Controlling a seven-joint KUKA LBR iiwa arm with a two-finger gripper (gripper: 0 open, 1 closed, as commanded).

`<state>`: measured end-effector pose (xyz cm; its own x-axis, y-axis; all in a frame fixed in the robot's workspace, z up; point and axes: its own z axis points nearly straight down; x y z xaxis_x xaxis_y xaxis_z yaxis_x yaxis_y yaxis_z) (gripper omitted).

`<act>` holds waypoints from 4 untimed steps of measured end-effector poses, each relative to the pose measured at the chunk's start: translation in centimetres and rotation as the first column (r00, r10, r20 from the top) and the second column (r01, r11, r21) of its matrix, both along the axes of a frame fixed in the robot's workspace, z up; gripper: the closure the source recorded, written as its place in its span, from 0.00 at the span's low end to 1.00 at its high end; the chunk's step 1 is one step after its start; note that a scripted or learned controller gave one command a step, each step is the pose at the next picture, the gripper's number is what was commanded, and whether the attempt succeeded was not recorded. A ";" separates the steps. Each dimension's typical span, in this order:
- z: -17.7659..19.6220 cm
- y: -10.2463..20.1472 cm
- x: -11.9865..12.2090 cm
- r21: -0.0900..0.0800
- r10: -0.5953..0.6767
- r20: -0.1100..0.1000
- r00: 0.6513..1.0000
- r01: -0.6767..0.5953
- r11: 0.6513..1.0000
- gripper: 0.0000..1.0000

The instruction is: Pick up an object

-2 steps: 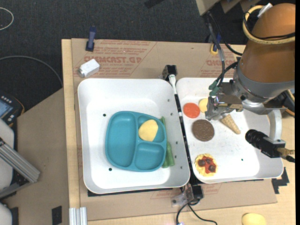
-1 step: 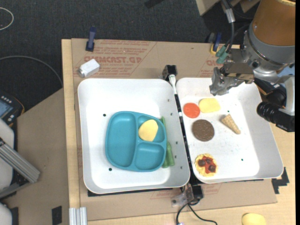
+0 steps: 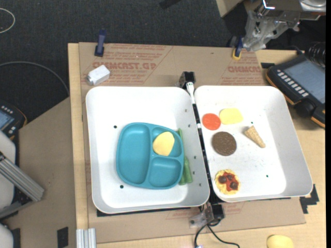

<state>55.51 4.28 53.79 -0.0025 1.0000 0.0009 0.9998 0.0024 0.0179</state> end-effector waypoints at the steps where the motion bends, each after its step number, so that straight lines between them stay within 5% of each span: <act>1: -6.7 -5.0 -8.0 -0.001 -0.009 -0.026 1.000 0.009 1.000 1.00; 2: -4.2 6.2 -7.0 0.002 0.010 -0.013 1.000 -0.010 1.000 1.00; 4: -2.1 5.6 -6.9 0.001 -0.001 -0.007 1.000 0.001 1.000 1.00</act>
